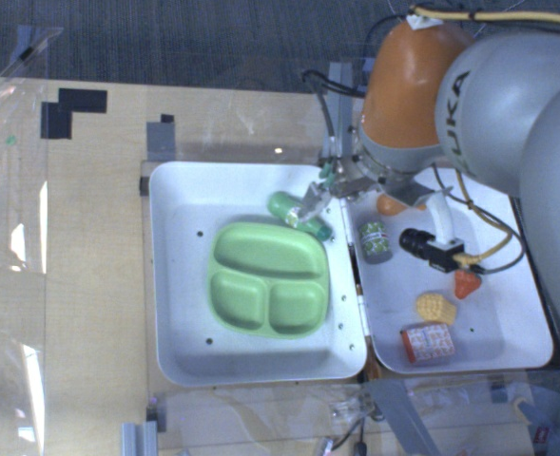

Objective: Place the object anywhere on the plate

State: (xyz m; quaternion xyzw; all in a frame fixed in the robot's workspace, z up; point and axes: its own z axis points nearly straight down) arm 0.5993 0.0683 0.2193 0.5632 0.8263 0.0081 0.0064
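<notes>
Gripper (315, 202) was clamped across the small green plastic bottle (285, 205), whose long axis ran far-left to near-right, just beside the far right corner of the green three-compartment plastic plate (260, 293), which lay near-left of it.

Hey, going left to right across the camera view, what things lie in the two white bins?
Green three-compartment plastic plate → small green-labelled can → round yellow waffle-like piece → small orange-red piece.
</notes>
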